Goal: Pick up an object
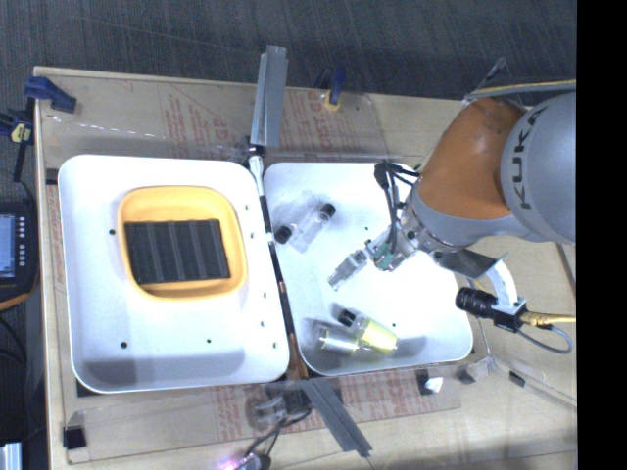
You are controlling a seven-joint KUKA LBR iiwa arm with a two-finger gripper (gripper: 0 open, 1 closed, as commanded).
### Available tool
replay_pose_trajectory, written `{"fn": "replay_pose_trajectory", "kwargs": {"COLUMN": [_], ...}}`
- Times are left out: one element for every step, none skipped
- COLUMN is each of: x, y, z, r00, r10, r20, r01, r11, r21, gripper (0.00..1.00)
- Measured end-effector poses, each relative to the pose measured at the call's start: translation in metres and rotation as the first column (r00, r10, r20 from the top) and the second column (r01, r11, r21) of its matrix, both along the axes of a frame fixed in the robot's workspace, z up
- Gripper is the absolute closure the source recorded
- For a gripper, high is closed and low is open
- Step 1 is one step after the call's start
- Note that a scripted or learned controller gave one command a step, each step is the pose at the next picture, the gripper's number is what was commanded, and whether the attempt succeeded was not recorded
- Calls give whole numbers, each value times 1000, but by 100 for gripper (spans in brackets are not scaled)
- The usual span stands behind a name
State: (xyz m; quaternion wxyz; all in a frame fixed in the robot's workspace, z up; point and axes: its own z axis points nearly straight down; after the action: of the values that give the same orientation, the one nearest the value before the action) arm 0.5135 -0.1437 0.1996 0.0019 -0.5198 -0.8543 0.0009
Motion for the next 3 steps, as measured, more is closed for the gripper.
{"fn": "replay_pose_trajectory", "kwargs": {"x": [53,12,-38], "y": [18,-41,-64], "z": [-109,-17,-100], "r00": [1000,1000,1000], "r10": [23,-23,5], "r20": [0,3,1], "r01": [-23,23,-5], "r11": [1000,1000,1000], "r21": [0,-1,1], "gripper": [0,0,0]}}
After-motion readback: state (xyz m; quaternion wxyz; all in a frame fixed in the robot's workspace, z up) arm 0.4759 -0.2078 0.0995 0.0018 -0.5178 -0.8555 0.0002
